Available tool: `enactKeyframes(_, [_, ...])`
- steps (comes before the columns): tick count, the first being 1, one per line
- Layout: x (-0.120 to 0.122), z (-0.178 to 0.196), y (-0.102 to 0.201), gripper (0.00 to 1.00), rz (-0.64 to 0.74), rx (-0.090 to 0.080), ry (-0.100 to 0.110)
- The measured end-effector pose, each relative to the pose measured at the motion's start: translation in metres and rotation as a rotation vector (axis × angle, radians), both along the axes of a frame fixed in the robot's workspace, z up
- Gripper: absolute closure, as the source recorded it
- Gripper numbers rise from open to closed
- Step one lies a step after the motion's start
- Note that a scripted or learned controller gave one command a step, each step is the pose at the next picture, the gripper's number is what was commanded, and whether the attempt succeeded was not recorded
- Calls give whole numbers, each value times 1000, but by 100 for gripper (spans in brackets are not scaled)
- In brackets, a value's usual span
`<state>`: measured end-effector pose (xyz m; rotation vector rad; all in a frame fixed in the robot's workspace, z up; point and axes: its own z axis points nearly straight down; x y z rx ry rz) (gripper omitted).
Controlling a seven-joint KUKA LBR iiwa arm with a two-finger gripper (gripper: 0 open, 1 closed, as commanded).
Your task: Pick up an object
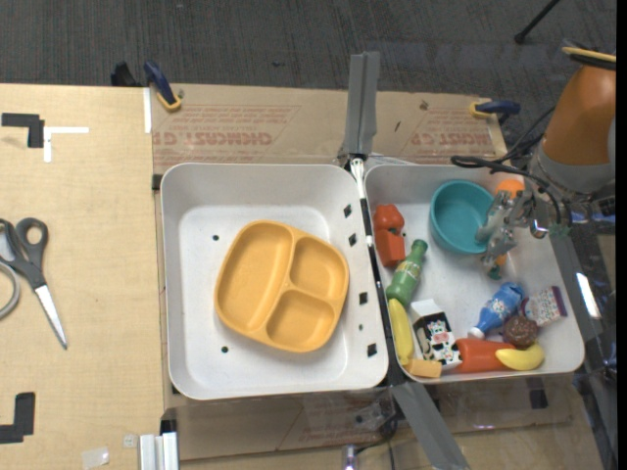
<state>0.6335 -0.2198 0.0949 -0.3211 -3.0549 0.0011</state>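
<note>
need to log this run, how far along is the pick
Done: the gripper has reached the right bin and sits low by the teal bowl. In hand: nothing visibly lifted; whether it grips anything is unclear. Left: secure an object and raise it. The green bottle, blue bottle and banana lie in the bin; the yellow divided plate sits in the left bin.

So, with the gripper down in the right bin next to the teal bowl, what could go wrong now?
The gripper sits at the teal bowl's rim, so it may push or tip the bowl instead of grasping it. The toys below are crowded: the blue bottle, banana and green bottle lie close together, so a grasp there could pinch two things or slip.
</note>
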Motion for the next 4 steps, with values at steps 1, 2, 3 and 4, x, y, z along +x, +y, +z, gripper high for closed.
enactKeyframes(1, [-23, 2, 32, 100, -39, -9, -59])
enactKeyframes(2, [-6, -2, 37, 100, -101, -15, 0])
enactKeyframes(3, [-18, 136, 79, 100, -9, -8, -76])
enactKeyframes(4, [-67, 5, 62, 100, 115, -7, -86])
